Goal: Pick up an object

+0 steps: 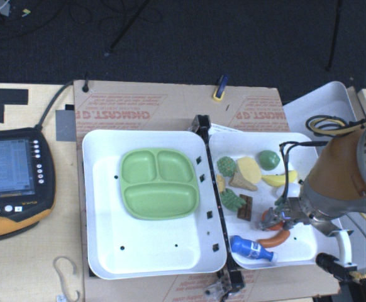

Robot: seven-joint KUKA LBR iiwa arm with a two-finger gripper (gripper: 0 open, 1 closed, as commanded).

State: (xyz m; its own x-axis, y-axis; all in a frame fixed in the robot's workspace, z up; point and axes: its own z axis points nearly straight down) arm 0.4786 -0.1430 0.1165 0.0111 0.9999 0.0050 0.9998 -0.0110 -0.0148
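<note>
Two white bins side by side on brown cardboard [170, 106], with a black bar [212, 187] between them. Gripper [276, 219] low over the right bin [258, 137], near its lower right part. Close to the bin's bottom edge, just below the gripper. Close to the right wall too, on the arm's side. More open room up and to the left of the gripper, but toys all over there.

Grey arm [334, 181] reaching in from the right side, with its fat orange band just above the wrist. Wrist bent down toward the bin floor. Open or shut: cannot tell from here, too dark and too small.

Long red-orange toy [275, 238] lying flat just below the gripper, very near it, maybe touching. Thin, a bit bent, shiny. Not seen in the gripper's grasp.

Blue bottle [252, 249] lying on its side, lower left of the gripper, beside the red-orange toy. Brown block [244, 207] just left of the gripper. Leafy green toy [232, 199] a bit farther left. Yellow banana [280, 179] right above the gripper. Green ball [268, 160] higher up still. Yellow lump [248, 167], tan cone [241, 182] and another leafy green toy [226, 166] up and to the left.

Left bin [88, 200] well away to the left of the gripper, past the black bar, holding a green tray [160, 184] with three parts.
</note>
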